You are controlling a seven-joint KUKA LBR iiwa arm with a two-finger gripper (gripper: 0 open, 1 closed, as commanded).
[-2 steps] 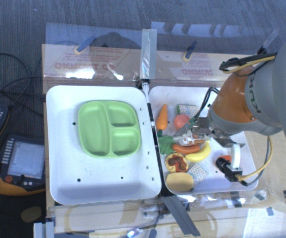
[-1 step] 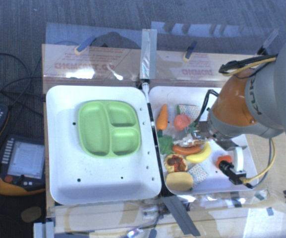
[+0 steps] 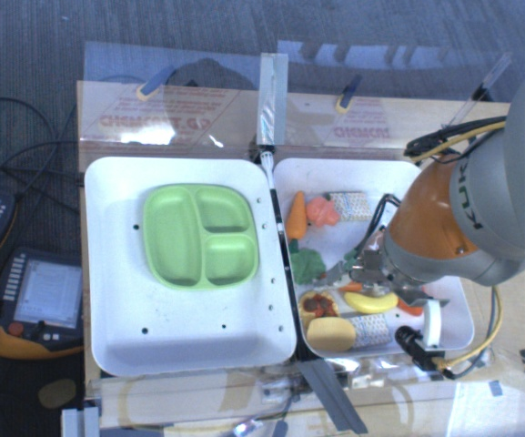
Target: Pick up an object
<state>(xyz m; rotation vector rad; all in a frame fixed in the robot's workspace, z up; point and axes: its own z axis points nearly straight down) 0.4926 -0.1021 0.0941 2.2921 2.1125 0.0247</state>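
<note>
The right bin holds several toy foods. An orange carrot and a pink piece lie at its far left, with a green leafy piece below them. A yellow banana lies in the middle, a round red-brown piece to its left and a tan bread-like piece at the front. My gripper hangs low over the middle of this bin, just above the banana and right of the green piece. Nothing shows in its grasp.
The left bin bears a green divided plate. A silvery mesh item lies at the back of the right bin and another at the front. A small red piece sits right of the banana. The arm's orange band covers the bin's right side.
</note>
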